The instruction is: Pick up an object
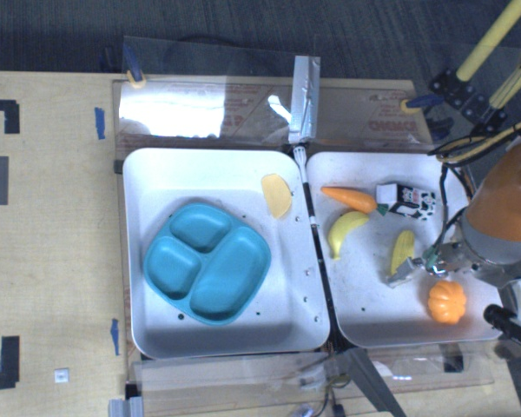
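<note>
In the right bin (365,320) lie an orange carrot (349,199), a yellow banana (346,230), a small yellow curved piece (403,248), a black-and-white toy (410,200) and an orange pumpkin (446,301). My gripper (410,269) reaches in from the right and sits low in this bin, right at the lower end of the yellow curved piece and just up-left of the pumpkin. Nothing is seen lifted off the bin floor.
The left bin (156,320) holds a blue divided plate (208,261) and a flat yellow piece (278,195) near the wall between the bins. The arm's orange band (506,200) hangs over the right bin's right side. A clear panel (208,102) stands behind the bins.
</note>
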Robot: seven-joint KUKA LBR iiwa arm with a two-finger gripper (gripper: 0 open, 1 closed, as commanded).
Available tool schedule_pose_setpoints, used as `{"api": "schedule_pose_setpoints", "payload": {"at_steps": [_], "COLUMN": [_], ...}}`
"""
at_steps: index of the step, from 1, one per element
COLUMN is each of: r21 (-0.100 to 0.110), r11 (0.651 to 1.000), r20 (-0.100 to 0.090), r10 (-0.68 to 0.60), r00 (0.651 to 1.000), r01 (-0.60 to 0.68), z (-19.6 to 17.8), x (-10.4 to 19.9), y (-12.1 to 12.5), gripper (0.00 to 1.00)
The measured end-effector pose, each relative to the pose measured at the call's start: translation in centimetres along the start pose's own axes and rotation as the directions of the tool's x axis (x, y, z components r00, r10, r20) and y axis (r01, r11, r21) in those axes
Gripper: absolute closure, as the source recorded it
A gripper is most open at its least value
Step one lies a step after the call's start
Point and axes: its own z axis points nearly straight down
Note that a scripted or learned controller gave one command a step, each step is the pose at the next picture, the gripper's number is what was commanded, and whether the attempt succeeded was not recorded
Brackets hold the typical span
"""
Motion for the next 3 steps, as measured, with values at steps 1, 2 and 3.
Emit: {"api": "schedule_pose_setpoints", "payload": {"at_steps": [1, 2, 3], "r21": [0.002, 0.000, -0.003], "r11": [0.990, 0.990, 0.956], "r20": [-0.005, 0.000, 0.003], "r10": [0.143, 0.144, 0.293], "r00": [0.990, 0.990, 0.956], "r01": [-0.143, -0.144, -0.293], "z": [-1.1, -2.1, -14.0], "x": [-2.5, -2.6, -5.2], "y": [-2.2, -2.1, 2.1], "gripper": [0.00, 1.00, 1.00]}}
